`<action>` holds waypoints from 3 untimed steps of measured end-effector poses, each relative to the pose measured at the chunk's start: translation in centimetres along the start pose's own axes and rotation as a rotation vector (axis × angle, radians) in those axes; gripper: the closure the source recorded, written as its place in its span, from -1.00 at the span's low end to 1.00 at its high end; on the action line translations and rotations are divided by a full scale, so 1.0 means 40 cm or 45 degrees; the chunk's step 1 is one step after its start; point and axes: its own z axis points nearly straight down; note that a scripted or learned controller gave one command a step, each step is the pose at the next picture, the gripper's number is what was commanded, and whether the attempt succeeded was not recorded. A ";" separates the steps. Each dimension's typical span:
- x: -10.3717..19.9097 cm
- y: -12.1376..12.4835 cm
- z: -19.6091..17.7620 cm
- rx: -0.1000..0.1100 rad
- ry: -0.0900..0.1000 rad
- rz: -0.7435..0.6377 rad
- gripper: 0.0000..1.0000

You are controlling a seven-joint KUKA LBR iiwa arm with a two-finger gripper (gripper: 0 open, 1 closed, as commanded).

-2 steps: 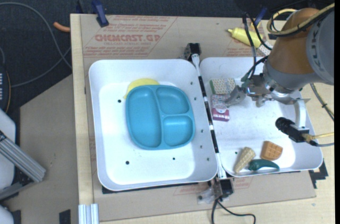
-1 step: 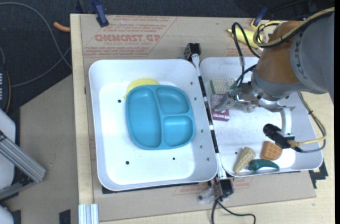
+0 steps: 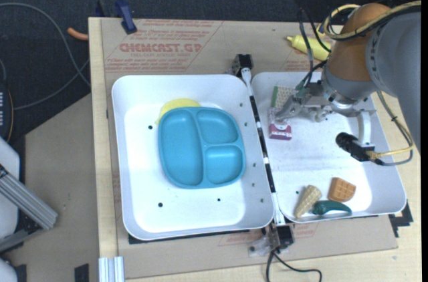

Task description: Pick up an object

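My gripper (image 3: 283, 115) hangs low over the upper left part of the right bin (image 3: 381, 190), reaching in from the right. Just below it lies a small maroon and white block (image 3: 280, 132), touching or nearly touching the tip. A green speckled piece (image 3: 283, 95) lies just above the gripper, against the bin's left wall. Near the bin's front edge lie an ice cream cone (image 3: 307, 199), a waffle (image 3: 342, 190) and a teal object (image 3: 332, 208).
The left bin (image 3: 134, 200) holds a blue divided plate (image 3: 200, 146) with a yellow object (image 3: 179, 103) peeking out behind it. A yellow banana-like toy (image 3: 304, 43) lies on the bench behind the right bin. A black cable part (image 3: 352, 144) hangs over the right bin's middle.
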 end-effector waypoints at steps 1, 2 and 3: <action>0.031 0.120 0.001 -0.002 -0.002 0.000 -1.00; 0.033 0.122 -0.027 -0.006 -0.003 -0.002 1.00; 0.196 -0.057 -0.244 0.007 0.003 -0.002 1.00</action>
